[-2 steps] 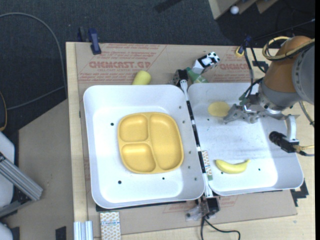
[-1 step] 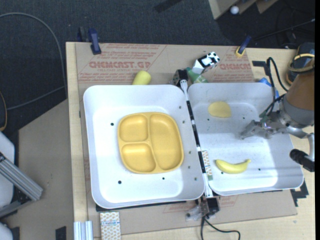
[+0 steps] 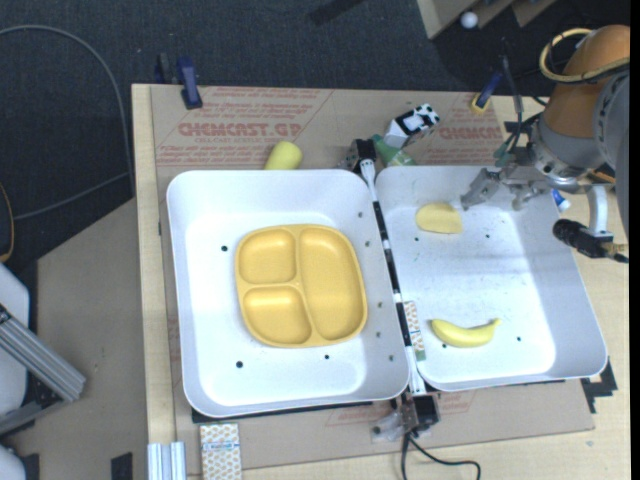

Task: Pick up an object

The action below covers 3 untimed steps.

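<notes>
**Arm over the right bin's upper edge**

I see the gripper (image 3: 497,183) at the upper right of the frame, above the right bin (image 3: 540,298); I cannot tell its fingers' state. A pale yellow piece (image 3: 439,219) lies just left of it. A banana (image 3: 463,332) sits lower down. The left bin (image 3: 200,298) holds a yellow divided plate (image 3: 300,284).

yellow banana (image 3: 463,333), yellow divided plate (image 3: 300,285) — white bins (image 3: 200,208)
</notes>
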### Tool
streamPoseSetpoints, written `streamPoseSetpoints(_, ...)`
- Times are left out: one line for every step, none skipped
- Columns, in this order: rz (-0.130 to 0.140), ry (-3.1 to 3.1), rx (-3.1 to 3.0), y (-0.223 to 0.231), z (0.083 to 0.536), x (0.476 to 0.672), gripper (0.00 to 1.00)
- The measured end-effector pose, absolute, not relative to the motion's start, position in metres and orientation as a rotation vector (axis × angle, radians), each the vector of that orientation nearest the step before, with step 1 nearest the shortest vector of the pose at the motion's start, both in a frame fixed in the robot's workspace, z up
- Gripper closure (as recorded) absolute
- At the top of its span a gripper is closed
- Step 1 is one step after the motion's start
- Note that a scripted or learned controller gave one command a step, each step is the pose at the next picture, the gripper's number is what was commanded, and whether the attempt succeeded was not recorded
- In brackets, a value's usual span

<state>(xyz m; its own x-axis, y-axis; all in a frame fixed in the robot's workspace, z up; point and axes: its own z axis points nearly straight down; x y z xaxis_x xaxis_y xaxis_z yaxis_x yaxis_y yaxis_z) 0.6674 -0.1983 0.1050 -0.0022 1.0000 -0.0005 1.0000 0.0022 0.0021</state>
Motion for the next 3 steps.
streamPoseSetpoints(0.0,2.225,2.221,-0.116,0.084,0.636,0.0)
streamPoseSetpoints(0.001,2.22,2.218,-0.147,0.085,0.667,0.0)
streamPoseSetpoints(-0.002,2.221,2.224,-0.151,0.084,0.565,0.0)
